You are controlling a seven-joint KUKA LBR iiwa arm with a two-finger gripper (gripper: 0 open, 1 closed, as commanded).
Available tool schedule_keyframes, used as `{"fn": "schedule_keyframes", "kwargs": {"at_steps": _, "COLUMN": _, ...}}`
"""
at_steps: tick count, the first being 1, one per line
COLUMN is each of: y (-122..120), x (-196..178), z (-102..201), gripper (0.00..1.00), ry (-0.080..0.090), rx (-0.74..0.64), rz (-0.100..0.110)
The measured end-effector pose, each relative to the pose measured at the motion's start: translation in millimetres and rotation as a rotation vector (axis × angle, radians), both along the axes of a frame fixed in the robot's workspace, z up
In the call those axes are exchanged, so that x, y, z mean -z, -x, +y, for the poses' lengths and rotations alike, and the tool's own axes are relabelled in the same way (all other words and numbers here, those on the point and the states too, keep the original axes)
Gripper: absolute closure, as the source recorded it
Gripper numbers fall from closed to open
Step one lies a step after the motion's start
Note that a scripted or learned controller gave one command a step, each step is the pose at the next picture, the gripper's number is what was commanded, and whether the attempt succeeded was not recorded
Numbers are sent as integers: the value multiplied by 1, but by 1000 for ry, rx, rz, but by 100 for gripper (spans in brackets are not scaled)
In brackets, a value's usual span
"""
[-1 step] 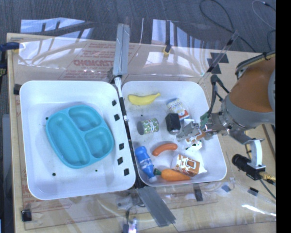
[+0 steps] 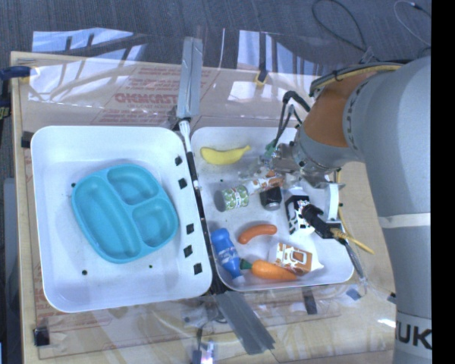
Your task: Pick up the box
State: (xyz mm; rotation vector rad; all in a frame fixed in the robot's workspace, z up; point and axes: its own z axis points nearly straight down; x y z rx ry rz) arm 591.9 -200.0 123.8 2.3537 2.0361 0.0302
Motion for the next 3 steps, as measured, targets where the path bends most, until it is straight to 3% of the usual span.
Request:
{"fn": "schedule_keyframes", "kwargs": {"at_steps": 1, "y": 73, "x": 15, "z": 59, "gripper": 0, "ry": 9, "rx": -89, "rz": -3}}
{"fn": "schedule_keyframes", "kwargs": {"at_steps": 2, "y": 79, "x": -104, "z": 66, "gripper": 0, "ry": -7, "rx": -125, "rz": 35}}
{"fn": "schedule_keyframes", "kwargs": {"at_steps": 3, "y": 60, "x": 12, "z": 48, "gripper": 0, "ry": -4, "rx": -262, "rz": 18}}
